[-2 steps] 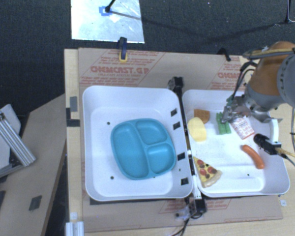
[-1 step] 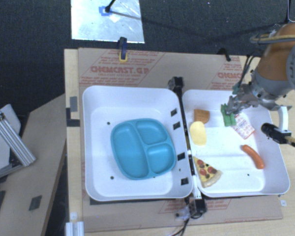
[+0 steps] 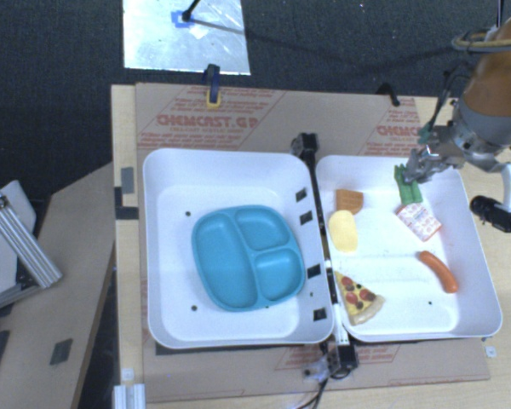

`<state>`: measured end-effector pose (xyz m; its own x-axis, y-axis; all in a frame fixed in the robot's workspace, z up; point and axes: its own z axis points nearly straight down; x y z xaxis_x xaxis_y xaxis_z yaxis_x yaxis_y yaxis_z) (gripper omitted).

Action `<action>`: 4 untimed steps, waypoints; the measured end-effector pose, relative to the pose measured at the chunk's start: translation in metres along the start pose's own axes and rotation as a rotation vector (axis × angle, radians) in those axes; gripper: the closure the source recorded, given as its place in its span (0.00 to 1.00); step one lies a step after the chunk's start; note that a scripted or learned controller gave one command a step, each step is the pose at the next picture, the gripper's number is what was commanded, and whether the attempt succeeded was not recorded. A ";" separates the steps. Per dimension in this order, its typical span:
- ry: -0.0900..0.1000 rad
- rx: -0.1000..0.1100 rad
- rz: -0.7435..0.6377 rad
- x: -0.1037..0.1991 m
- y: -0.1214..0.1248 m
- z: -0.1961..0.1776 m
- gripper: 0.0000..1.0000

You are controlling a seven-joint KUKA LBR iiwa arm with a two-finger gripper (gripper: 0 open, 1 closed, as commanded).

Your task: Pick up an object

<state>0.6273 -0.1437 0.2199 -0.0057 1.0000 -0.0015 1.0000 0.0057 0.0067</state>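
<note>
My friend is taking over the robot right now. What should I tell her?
Gripper: over the far edge of the right bin, right at a green object; whether it grips it is unclear.
Right bin items: brown piece, yellow piece, pizza slice, sausage, red-and-white packet.
Left bin: blue divided plate.
Done: nothing clearly lifted.
Left: grasp one object and raise it.
</note>
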 end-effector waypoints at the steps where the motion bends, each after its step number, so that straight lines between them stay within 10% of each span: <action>1: 0.003 0.005 -0.003 0.054 0.002 0.009 1.00; 4: 0.002 0.005 -0.003 0.226 0.007 0.000 1.00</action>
